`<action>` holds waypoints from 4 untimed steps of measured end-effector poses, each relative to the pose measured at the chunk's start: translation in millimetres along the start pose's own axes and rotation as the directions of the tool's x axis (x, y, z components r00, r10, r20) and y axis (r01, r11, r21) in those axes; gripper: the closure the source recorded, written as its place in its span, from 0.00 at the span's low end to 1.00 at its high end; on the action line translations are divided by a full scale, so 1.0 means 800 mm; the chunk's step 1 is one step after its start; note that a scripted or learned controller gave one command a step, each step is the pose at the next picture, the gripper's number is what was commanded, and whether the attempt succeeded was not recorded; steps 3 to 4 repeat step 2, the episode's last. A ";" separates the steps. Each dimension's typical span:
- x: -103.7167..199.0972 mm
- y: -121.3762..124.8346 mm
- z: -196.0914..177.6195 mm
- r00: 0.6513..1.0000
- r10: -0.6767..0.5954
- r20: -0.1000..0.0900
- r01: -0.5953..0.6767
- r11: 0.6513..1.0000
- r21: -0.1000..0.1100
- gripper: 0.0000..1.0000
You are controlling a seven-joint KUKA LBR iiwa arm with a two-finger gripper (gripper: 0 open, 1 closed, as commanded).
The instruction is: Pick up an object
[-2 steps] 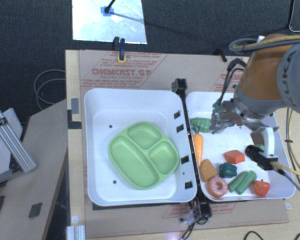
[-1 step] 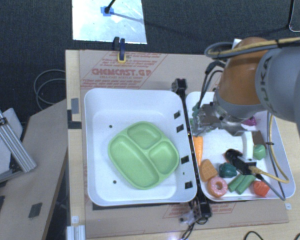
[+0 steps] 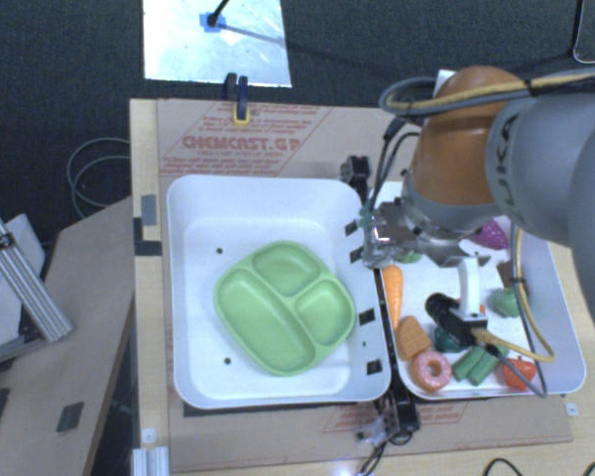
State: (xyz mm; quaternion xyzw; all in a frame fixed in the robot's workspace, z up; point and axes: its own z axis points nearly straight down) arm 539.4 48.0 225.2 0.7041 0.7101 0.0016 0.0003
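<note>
Several toy foods lie in the right bin (image 3: 565, 350): an orange carrot (image 3: 392, 288), an orange-brown bread piece (image 3: 413, 336), a pink-iced donut (image 3: 432, 370), a dark green piece (image 3: 473, 363), a red piece (image 3: 519, 372), a pale green piece (image 3: 506, 302) and a purple piece (image 3: 493, 234). My gripper (image 3: 377, 244) hangs low over the left edge of that bin, just above the carrot's top end. The wrist and arm hide the bin's back half.
The left bin (image 3: 208, 206) holds a green divided plate (image 3: 283, 307). Black clips run along the wall between the two bins (image 3: 369, 315). The grey arm with its orange band (image 3: 461, 157) reaches in from the right above the right bin.
</note>
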 end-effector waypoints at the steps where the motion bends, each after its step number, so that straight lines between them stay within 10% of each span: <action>1: 0.012 0.003 0.014 1.000 0.003 0.002 -0.003 1.000 0.002 1.00; 4: 0.010 0.005 -0.012 1.000 0.003 0.001 -0.003 1.000 0.000 1.00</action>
